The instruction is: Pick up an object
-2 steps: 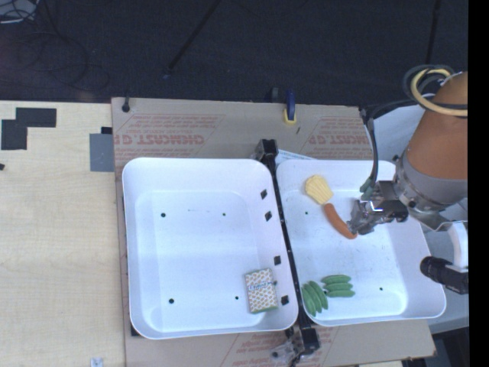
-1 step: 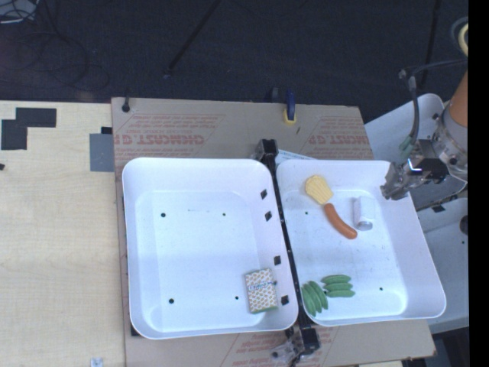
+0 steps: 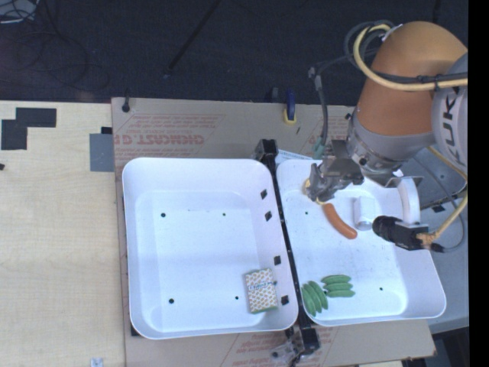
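My gripper (image 3: 327,188) hangs over the back of the right bin (image 3: 416,297), its fingers pointing down at the upper end of an orange carrot-shaped piece (image 3: 341,222). The orange piece slants down to the right from just below the fingertips; whether the fingers touch it is unclear. Two green pods (image 3: 338,284) and a green leafy piece (image 3: 313,297) lie near the right bin's front left. A small white cylinder (image 3: 361,212) rests just right of the orange piece. In the left bin (image 3: 145,281), a patterned tan packet (image 3: 261,290) sits at the front right corner.
A black divider strip (image 3: 277,228) runs between the two bins. A black-tipped fitting with cable (image 3: 401,232) juts over the right bin's right side. The arm's orange body (image 3: 409,75) looms above the back right. Cardboard (image 3: 191,132) lies under the bins.
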You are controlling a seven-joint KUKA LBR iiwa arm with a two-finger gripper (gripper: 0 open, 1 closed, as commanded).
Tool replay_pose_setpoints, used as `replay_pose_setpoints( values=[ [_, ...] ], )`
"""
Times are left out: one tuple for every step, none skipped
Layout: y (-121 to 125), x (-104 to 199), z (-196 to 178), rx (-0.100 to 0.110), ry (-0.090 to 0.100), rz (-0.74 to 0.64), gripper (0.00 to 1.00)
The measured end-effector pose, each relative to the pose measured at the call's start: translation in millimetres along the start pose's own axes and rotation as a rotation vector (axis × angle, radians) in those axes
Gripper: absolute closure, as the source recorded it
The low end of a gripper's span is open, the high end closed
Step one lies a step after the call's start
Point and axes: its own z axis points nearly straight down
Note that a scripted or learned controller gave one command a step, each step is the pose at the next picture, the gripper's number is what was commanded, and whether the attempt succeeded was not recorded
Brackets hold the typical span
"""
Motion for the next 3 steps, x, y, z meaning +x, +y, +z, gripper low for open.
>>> replay_pose_setpoints(
  values=[
    [-31, -90, -63, -0.009, -0.008, 0.021, 1.0],
    [-72, -220, 45, 0.008, -0.006, 0.027, 1.0],
    [-68, -214, 29, -0.002, -0.004, 0.015, 1.0]
  ],
)
